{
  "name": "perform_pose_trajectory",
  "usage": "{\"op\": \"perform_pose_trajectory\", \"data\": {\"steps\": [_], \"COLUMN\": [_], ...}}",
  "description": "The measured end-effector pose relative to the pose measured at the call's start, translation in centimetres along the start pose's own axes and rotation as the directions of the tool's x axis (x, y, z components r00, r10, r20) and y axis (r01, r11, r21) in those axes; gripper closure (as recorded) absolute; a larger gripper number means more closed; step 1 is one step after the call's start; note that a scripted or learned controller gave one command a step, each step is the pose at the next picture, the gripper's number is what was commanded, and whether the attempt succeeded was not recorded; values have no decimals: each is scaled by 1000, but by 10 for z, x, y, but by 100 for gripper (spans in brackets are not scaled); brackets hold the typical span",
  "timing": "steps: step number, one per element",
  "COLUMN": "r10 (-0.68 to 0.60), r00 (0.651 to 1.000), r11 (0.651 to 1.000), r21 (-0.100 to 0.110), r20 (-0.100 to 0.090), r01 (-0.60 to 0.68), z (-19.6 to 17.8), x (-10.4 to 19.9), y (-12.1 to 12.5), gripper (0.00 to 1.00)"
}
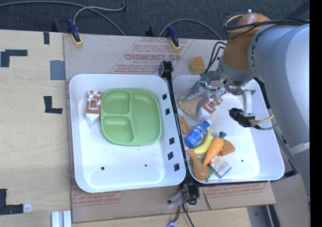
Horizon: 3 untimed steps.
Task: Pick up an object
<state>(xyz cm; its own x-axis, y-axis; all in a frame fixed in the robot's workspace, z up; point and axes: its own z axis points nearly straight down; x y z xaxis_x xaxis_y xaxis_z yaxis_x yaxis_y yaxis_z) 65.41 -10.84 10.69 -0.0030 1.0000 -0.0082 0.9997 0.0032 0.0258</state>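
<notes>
The right white bin (261,168) holds a loose cluster of toy food. A blue plastic bottle (196,134) lies tilted near the bin's left wall, touching a yellow banana (203,145). An orange carrot with a green top (214,149) lies slantwise over the banana. A small printed carton (220,166) sits below them, beside a brown pear-like piece (198,168). A tan bread slice (189,106) lies toward the far end.

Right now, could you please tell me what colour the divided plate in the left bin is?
Light green; the divided plate shows best in the camera view.
</notes>
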Motion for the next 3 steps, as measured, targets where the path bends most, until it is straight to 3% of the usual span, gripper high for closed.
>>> {"op": "perform_pose_trajectory", "data": {"steps": [1,3], "r10": [0,0], "r00": [1000,1000], "r11": [1000,1000], "r21": [-8,-3], "r20": [1,0], "r01": [1,0], "z": [0,1], "x": [2,2], "y": [5,4], "gripper": [0,0]}}
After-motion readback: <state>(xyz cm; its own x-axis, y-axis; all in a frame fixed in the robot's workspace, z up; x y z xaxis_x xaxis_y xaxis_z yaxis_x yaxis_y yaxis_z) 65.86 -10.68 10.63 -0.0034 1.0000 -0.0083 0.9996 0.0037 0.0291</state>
